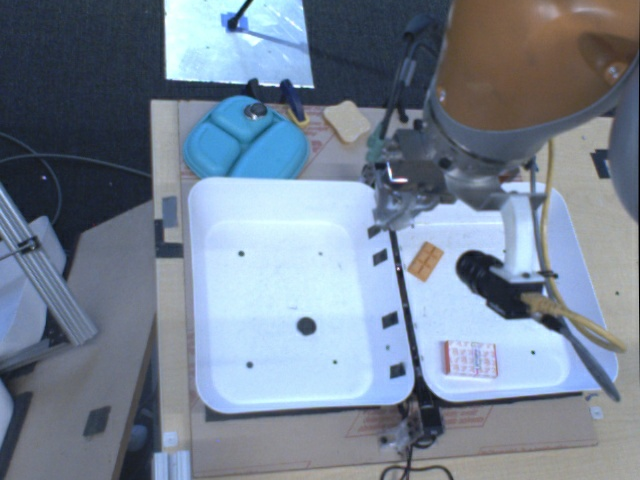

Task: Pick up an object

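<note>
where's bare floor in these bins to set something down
The left bin is nearly all bare, around the small dark disc. The right bin is crowded: the tool at its upper-left corner, orange cracker, red-and-white packet. Free there: the patch between cracker and packet.

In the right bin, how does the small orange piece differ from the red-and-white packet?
The orange piece is orange all over and grid-marked; the red-and-white packet is white with red print. The orange piece is smaller than the packet. The orange piece lies tilted; the packet lies nearly square to the bin. Both lie flat in the right bin.
</note>
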Robot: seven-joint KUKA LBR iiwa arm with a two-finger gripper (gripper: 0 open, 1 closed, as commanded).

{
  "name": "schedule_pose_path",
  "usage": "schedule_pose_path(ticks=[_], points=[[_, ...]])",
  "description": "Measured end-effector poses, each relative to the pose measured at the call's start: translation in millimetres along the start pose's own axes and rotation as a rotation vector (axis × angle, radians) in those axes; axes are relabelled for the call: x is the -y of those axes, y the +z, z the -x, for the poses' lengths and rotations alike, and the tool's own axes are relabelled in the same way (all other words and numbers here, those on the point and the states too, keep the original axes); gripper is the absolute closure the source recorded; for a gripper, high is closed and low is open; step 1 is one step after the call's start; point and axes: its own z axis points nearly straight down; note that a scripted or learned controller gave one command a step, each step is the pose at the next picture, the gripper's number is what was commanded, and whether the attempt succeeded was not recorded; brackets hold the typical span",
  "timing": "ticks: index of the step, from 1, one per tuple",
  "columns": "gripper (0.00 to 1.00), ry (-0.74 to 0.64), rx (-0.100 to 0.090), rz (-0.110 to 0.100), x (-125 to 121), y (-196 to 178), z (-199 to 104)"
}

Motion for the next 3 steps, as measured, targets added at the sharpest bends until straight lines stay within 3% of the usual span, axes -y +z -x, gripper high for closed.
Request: schedule_pose_path(ticks=[1, 2, 3], points=[[1.00, -0.002, -0.002, 0.009, -1.1, -14.3, 2.6], [1.00, 0.015, 0.001, 0.008, -0.3, -21.7, 82.8], [1.00, 0.002, 0.002, -0.009, -20.1, 103.5, 38.4]])
